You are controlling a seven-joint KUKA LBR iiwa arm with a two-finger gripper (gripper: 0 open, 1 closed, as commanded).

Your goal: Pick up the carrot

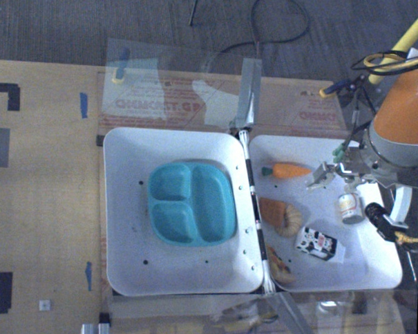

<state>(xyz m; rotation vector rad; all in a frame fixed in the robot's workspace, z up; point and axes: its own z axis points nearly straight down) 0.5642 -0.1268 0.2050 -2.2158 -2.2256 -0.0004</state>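
Observation:
An orange carrot (289,171) with a green stem end lies near the back left of the right bin (370,270), pointing left to right. My gripper (324,175) hangs just to the right of the carrot's tip, with its fingers spread apart and nothing between them. The arm's orange band (404,109) rises behind it at the right.
In the right bin lie a brown bread-like item (281,216), a black-and-white packet (317,244), a small pale can (347,205) and a small brown item (279,264) at the front left. The left bin (125,194) holds a blue divided plate (191,203).

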